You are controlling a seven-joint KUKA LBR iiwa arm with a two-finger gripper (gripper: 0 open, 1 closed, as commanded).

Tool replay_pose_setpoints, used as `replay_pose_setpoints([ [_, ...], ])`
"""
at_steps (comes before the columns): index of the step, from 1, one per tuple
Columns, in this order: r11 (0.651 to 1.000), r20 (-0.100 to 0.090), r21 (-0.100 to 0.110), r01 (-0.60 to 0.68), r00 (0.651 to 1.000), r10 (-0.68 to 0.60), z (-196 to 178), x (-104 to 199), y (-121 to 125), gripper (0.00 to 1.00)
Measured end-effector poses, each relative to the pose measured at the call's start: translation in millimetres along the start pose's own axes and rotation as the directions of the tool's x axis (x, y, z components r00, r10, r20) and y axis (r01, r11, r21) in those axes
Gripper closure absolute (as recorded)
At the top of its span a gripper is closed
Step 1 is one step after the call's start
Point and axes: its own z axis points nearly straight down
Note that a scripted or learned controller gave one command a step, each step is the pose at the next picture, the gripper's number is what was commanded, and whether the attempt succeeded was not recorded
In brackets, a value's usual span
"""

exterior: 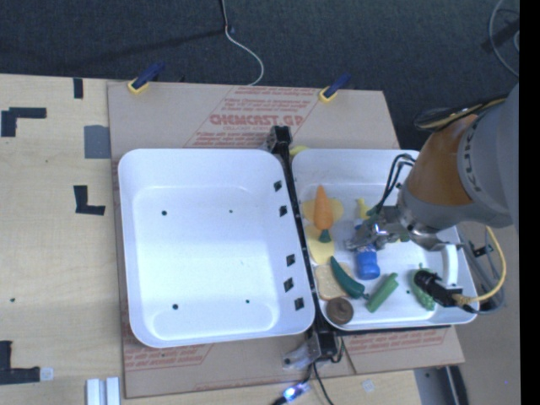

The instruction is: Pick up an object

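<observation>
A cardboard sheet printed in red is laid over the bench, and two shallow white bins are set on it side by side, their inner rims touching along a black clamp strip. The left bin offers a wide bare floor, bounded by raised walls on all sides. The right bin is crowded toward its left and near walls, while a strip of bare floor is left along its far wall.

The grey arm with its orange band is reached in over the right bin's right rim. The gripper is lowered at the bin's middle, just above a blue cylinder; whether it is apart, together or clamped on anything cannot be told.

An orange carrot-shaped piece is seen near the dividing rim, above a pale yellow piece. A dark teal curved piece and a green stick are lying near the blue cylinder, close to the near wall. A brown disc is resting against the near rim.
</observation>
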Motion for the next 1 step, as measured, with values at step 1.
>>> replay_pose_setpoints([
  [1,1.000,0.002,0.000,0.011,1.000,-0.011,1.2,61.2,68.6,1.00],
])
